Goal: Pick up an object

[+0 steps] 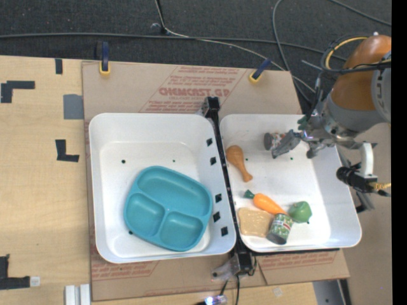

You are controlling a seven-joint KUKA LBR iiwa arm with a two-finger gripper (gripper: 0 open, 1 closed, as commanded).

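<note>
In the right bin (pixel 332 192) lie a tan toy drumstick (pixel 238 160), an orange carrot (pixel 267 203), a slice of bread (pixel 253 222), a small dark can (pixel 280 228) and a green pepper (pixel 300 211). My gripper (pixel 275 145) hangs over the back of this bin, pointing left. It is right of the drumstick and apart from it. Its two dark fingers stand open with nothing between them.
The left bin (pixel 102 138) holds a blue divided plate (pixel 168 208). A black divider (pixel 219 170) runs between the bins. Cables (pixel 299 30) trail over the dark floor behind the bench. Bare white floor lies at the right bin's middle right.
</note>
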